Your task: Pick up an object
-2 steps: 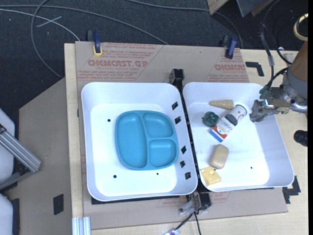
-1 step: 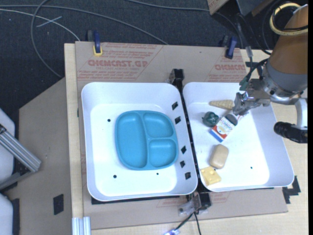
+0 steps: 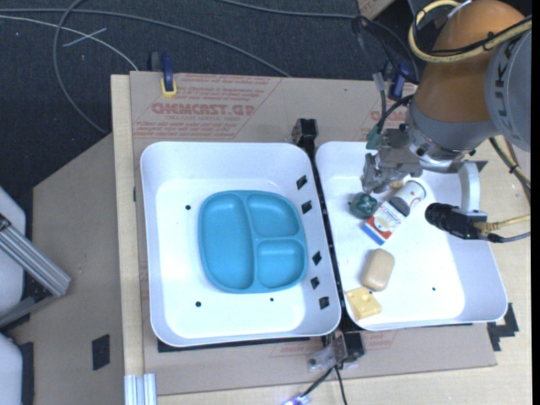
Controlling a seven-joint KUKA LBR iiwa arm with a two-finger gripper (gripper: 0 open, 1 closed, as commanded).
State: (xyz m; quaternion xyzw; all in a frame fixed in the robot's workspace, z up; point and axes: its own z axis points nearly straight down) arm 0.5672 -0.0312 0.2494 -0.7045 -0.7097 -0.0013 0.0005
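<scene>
My bench carries two shallow white plastic bins side by side, their inner walls touching. The left bin (image 3: 160, 226) holds a blue three-compartment plastic tray (image 3: 251, 241), lying flat near its middle. I reach into the right bin (image 3: 456, 294), where my gripper (image 3: 377, 181) hangs over the far left part. Just below it lies a small dark green object (image 3: 364, 202), with a small white bottle (image 3: 396, 207) beside it on the right. Nearer the front lies a tan oval bar (image 3: 377, 270), and a pale yellow block (image 3: 361, 303) sits at the front left corner.

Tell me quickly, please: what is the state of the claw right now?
Claw: cannot be told; it is low in the right bin, just above a small dark green thing.
</scene>
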